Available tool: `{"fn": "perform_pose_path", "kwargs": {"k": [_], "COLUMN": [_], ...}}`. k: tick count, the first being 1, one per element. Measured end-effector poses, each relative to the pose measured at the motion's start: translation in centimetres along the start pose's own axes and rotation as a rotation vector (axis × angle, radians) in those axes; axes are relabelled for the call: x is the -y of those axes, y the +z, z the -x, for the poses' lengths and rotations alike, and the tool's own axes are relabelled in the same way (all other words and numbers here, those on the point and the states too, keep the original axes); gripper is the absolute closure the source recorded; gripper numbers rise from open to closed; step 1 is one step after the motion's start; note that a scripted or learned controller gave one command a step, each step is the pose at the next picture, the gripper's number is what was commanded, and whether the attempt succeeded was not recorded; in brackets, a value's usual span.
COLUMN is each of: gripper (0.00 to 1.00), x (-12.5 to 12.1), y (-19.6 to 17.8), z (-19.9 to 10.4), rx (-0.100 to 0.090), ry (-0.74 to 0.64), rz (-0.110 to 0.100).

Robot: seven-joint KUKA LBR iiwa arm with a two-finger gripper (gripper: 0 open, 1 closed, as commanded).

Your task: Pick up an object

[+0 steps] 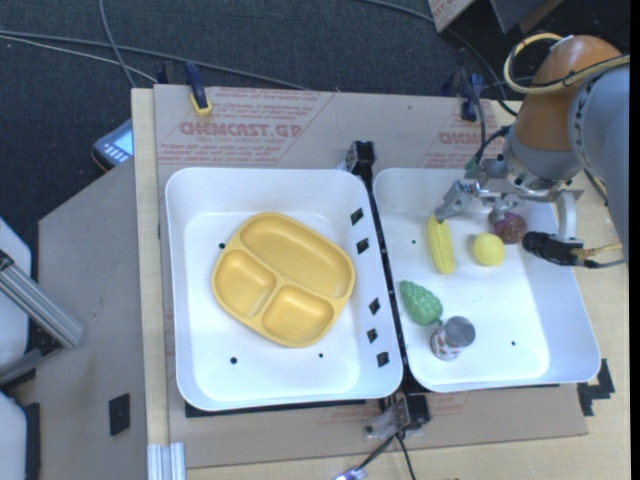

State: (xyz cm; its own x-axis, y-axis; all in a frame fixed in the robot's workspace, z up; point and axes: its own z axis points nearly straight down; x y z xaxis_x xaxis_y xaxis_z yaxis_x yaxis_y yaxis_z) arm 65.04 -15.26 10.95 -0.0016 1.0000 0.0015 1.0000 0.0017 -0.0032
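Observation:
My gripper [478, 205] hangs over the far part of the right bin [560, 348], open, with nothing seen between its fingers. A dark red round thing [511, 229] lies just below its right side. In front of the gripper lie a yellow corn cob [440, 246] and a small yellow ball [488, 250]. Nearer the front of the same bin rest a green bumpy thing [421, 302] and a small grey can [453, 337].
The left bin [190, 268] holds a yellow divided plate [283, 278]. A black divider with clips [372, 258] runs between the bins. Cardboard [250, 128] lies behind them, and the grey arm with its orange band [560, 88] enters from the upper right.

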Motion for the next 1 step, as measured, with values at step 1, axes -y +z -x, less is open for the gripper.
{"fn": "perform_pose_path", "kwargs": {"k": [1], "gripper": [0.0], "x": [-0.73], "y": [1.4], "z": [-0.14], "rx": [-0.001], "ry": [-0.001], "rz": [0.021]}}
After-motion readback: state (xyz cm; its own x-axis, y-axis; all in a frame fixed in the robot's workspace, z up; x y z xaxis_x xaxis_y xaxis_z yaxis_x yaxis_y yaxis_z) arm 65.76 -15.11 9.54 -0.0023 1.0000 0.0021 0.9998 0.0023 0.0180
